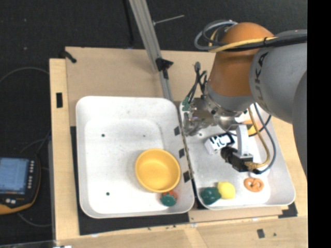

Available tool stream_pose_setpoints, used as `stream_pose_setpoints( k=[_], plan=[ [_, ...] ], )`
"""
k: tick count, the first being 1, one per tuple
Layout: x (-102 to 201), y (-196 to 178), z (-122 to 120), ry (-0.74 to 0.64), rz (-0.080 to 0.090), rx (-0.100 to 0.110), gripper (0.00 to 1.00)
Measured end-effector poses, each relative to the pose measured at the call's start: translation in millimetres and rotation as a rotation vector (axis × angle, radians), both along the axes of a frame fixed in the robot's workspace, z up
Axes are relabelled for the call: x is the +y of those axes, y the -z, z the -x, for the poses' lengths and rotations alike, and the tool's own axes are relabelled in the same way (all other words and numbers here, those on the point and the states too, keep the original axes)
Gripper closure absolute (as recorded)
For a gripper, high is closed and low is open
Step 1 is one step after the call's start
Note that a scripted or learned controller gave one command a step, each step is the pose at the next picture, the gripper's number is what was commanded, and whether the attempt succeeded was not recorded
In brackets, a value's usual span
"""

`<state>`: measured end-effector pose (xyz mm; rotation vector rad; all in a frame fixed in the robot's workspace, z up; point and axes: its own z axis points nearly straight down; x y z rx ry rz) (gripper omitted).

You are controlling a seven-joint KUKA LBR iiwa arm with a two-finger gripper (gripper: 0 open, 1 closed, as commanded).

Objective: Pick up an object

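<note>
I'm in the reaching step, my end effector (195, 122) low at ten o'clock in the right bin (276, 192); I cannot tell its state. Candidates lie at six o'clock here: a yellow piece (226, 190), a green one (210, 194), an orange ring (253, 184). Next I must centre over one. The left bin (103, 118) holds a yellow bowl (157, 170).
</note>
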<state>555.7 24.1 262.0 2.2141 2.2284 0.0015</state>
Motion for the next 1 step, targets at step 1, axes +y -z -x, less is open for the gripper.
stream_pose_setpoints(
  k=[1],
  plan=[
    [52.1, 14.7, -14.3, 0.000, 0.001, 0.001, 1.00]
  ],
)
